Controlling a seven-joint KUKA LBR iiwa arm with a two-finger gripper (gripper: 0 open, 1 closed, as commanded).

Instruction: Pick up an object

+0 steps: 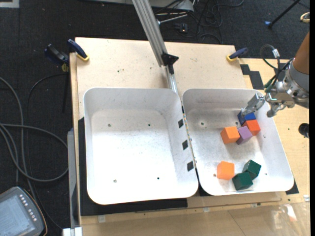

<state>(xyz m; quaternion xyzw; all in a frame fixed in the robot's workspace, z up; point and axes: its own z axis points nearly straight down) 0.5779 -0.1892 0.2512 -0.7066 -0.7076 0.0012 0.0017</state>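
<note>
Your gripper (256, 108) sits low over the right bin (206, 107), near its far right wall; can't tell the jaw state. A blue block (249, 116) lies right under it, touching the orange block (253, 127) and purple block (244, 133).

Two white bins (133, 144), three orange blocks (229, 134), two green blocks (242, 181), one purple block (244, 133), one blue block (248, 116).

My grey arm (301, 77) runs off the frame at 3 o'clock, so little beyond the wrist is in view. My gripper (244, 116) covers most of the small blue block (249, 116). A grey handheld screen (17, 213) is cropped at 7 o'clock.
</note>
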